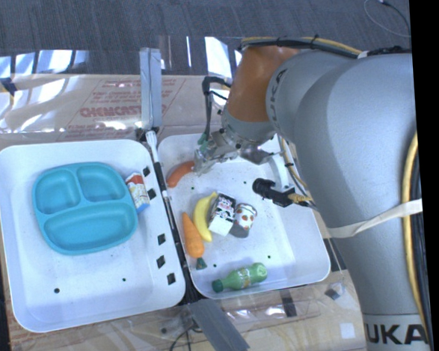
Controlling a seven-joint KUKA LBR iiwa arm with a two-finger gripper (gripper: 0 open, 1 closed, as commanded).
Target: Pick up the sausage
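Ideally, centre the gripper (203, 158), whose opening I cannot tell, over the sausage (179, 173) just beside it before closing.

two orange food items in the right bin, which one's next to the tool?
The sausage, at the bin's top left corner, right beside the tool. The carrot lies lower, beside the banana, well away from it.

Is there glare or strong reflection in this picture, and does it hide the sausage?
In the camera view, bright glare falls on the clear sheeting behind the bins; the sausage, at the right bin's back left corner, is evenly lit and fairly sharp, with the gripper beside it.
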